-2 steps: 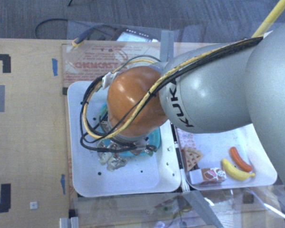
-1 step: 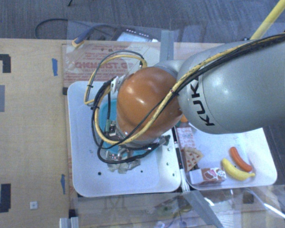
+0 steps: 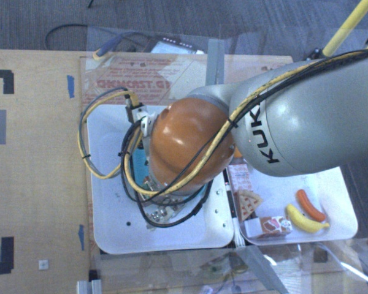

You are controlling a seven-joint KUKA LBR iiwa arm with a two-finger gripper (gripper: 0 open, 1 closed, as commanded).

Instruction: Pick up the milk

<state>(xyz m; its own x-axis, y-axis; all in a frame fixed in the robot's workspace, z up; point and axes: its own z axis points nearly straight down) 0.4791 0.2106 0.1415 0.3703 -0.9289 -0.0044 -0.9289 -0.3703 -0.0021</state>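
White bins sit side by side on the bench (image 3: 37, 164). Right bin (image 3: 346, 222), right of the gripper, holds a banana (image 3: 306, 219), a hot dog (image 3: 311, 205), a pizza slice (image 3: 248, 204) and a meat pack (image 3: 271, 226). Left bin (image 3: 107, 225): the arm (image 3: 264, 133) covers its middle, so the gripper's state and the milk's place and direction cannot be told.

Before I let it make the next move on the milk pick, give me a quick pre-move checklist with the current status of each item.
1. Milk located: cannot tell; no carton is identifiable, and the arm covers the middle of the left bin.
2. Arm position: ok; its orange band sits over the left bin.
3. Grasp confirmed: cannot tell; the wrist hides the gripper.
4. Cables: not ok; yellow and black cables loop loosely around the wrist, down over the bin floor.
5. Right bin items apart from the arm: ok; banana, sausage, pizza slice and meat pack lie undisturbed.
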